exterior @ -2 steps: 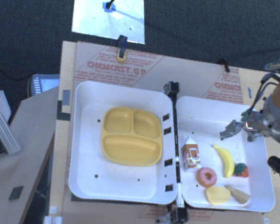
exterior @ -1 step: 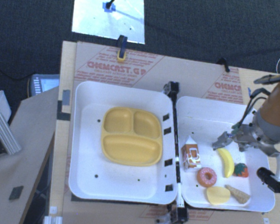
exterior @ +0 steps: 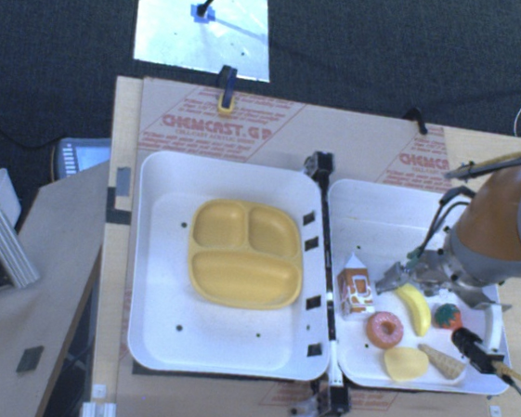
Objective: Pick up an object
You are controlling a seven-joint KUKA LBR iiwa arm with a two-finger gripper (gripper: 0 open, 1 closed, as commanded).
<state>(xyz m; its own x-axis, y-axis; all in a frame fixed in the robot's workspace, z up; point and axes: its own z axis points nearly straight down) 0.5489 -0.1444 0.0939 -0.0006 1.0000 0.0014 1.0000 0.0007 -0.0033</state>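
The right bin point(exterior: 383, 203) holds several toy foods. A yellow banana point(exterior: 415, 309) lies in its middle, with a pink donut point(exterior: 384, 329) in front of it. A small orange and white carton point(exterior: 356, 292) stands at the left. A pale yellow round piece point(exterior: 405, 363) and a waffle cone point(exterior: 442, 361) lie near the front wall, and a red and green fruit point(exterior: 446, 316) sits right of the banana. My gripper point(exterior: 409, 276) hangs low, just over the banana's far end. Nothing shows as held.
The left bin point(exterior: 159, 238) carries a yellow divided plate point(exterior: 241, 252). A black divider point(exterior: 321, 266) runs between the bins. The arm's orange band point(exterior: 498, 216) covers the right bin's far right side. Cables point(exterior: 482, 354) trail over the right bin's front right corner.
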